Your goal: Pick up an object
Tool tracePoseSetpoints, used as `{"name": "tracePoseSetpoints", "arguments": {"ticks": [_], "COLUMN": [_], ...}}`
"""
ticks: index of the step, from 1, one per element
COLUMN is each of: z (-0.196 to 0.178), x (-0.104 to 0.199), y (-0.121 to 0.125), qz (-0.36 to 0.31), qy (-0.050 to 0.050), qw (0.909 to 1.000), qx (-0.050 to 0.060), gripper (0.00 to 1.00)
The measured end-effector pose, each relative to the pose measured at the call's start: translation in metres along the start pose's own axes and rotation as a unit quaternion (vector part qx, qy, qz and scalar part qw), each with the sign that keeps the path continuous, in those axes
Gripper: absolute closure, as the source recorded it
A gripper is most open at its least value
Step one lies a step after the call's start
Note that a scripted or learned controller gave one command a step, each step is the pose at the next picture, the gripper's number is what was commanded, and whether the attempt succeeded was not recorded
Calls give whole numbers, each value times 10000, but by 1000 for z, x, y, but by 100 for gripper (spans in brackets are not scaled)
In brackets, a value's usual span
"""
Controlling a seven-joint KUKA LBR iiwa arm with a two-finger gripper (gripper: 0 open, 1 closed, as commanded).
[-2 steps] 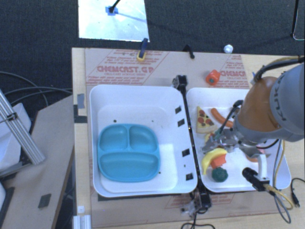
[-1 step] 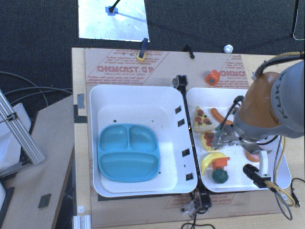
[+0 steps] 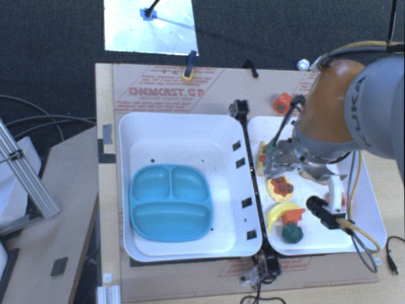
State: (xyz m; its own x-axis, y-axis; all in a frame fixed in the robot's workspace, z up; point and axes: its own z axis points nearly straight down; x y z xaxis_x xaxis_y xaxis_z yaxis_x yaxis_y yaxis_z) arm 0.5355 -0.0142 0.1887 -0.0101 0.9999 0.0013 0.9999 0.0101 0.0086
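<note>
Nearest the camera, near edge of the bench (image 3: 190,282). Left bin (image 3: 183,128) holds a blue divided plate (image 3: 169,202), lying flat, left of centre. Right bin (image 3: 367,223): yellow banana (image 3: 278,211) touching an orange piece (image 3: 292,216), dark green lump (image 3: 292,233) just nearer, red-and-yellow item (image 3: 279,186) farther. Gripper (image 3: 271,164) hovers low over the bin's far-left part, just beyond that item; grip state cannot be told.
</note>
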Motion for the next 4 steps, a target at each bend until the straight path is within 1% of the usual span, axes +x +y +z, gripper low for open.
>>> {"name": "tracePoseSetpoints", "arguments": {"ticks": [1, 2, 3, 4], "z": [-5, -32, 5, 100], "x": [24, 68, 84, 140], "y": [-50, -48, -48, 4], "qz": [27, 28, 30, 35], "qy": [-2, -4, -3, -15], "qw": [10000, 10000, 10000, 10000], "qx": [46, 32, 45, -34], "gripper": [100, 100, 100, 100]}}
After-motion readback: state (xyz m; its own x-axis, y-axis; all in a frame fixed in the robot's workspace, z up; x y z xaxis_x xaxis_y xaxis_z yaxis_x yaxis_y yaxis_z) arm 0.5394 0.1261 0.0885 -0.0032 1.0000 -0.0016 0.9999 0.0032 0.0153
